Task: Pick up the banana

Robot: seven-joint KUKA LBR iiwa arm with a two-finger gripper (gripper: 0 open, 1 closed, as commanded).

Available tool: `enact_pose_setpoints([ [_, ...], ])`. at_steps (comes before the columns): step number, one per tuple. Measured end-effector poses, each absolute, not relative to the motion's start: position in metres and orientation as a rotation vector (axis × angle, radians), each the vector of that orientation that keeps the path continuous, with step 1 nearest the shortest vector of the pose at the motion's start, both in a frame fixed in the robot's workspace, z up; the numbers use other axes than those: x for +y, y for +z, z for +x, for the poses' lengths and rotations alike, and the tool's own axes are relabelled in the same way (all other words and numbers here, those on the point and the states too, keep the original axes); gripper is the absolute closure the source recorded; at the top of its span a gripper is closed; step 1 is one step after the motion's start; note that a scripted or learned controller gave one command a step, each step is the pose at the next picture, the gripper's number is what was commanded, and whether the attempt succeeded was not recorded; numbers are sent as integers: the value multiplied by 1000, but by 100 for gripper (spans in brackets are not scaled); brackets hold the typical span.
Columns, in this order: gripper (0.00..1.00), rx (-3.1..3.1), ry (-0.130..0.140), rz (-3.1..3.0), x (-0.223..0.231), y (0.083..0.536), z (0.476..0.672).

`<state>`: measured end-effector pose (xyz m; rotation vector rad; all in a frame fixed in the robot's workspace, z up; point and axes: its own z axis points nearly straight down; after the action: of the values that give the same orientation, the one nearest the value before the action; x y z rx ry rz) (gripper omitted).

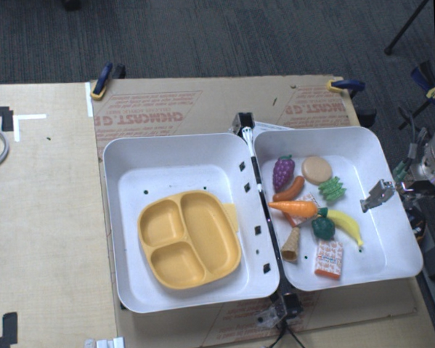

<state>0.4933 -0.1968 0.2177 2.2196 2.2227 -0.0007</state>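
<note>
The banana (pixel 348 227) lies in the right bin (pixel 385 259), towards its right half, tilted with one tip pointing down and right. Just beside it on the left sits a green piece of toy produce (pixel 323 227), and an orange carrot (pixel 294 208) stretches further left. Purple grapes (pixel 283 172), a round tan bun (pixel 317 169), a sausage (pixel 289 188), a leafy green piece (pixel 332 190), an ice cream cone (pixel 290 244) and a small carton (pixel 329 259) share this bin. The left bin (pixel 126 232) holds a yellow divided plate (pixel 189 239). The end effector (pixel 378 194) hovers at the right bin's right side, near the banana but apart from it, holding nothing; whether it is spread or pressed together I cannot tell. Both bins rest on cardboard on the worktop (pixel 46 237)
</note>
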Motion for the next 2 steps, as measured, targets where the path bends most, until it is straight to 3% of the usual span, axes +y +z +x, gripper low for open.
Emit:
enact_pose_setpoints([
  [1, 0, 2316, 0, 2124, -175, 96, 500],
  [2, 100, 2313, 1, 2125, -175, 105, 501],
])
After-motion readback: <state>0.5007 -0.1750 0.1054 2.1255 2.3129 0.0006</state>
